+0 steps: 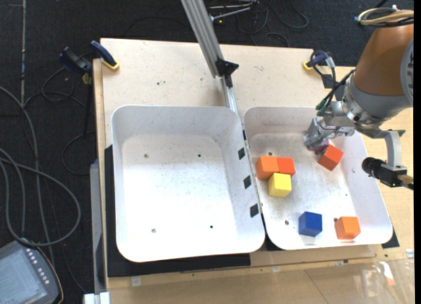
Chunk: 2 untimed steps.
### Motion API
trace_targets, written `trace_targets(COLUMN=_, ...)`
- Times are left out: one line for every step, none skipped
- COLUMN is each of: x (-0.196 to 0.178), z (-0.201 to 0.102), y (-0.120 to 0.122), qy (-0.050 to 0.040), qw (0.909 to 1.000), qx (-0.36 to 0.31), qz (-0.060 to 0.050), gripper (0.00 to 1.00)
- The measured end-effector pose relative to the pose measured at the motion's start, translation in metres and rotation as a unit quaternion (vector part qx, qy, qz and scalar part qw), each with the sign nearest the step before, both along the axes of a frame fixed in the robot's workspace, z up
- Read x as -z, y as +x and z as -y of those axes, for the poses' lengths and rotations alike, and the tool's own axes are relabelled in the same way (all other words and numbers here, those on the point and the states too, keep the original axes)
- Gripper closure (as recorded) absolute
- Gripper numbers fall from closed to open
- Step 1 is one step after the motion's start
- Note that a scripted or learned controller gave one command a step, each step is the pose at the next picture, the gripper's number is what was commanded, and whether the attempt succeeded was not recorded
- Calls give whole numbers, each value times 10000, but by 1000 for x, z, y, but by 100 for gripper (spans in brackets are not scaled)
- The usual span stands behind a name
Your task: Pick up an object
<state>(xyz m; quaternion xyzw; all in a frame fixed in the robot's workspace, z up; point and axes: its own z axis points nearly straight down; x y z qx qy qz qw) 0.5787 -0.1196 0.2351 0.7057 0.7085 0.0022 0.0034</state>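
My gripper [318,141] hangs over the back of the right bin [368,194], under the grey and orange arm. A red-orange block [331,156] sits tilted right beside and just below the gripper, touching or nearly touching it; I cannot make out whether it is gripped. Two orange blocks [275,166] lie side by side near the bin's middle, with a yellow block [280,184] against their front. Near the front wall lie a blue block [310,224] and another orange block [347,228].
The left bin [131,164] lies beside the right one, with black clips on the shared wall. A slanted metal pole [200,23] comes down to the bench behind the bins. Clamps [99,56] hold the bench's back corners.
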Motion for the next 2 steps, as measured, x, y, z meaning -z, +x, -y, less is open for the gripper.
trace_targets(x=-54, z=0, y=2, qy=-3, qw=10000, qx=2, qz=-1, gripper=100)
trace_targets(x=-43, z=-42, y=-1, qy=11, qw=10000, qx=-13, qz=-42, gripper=100)
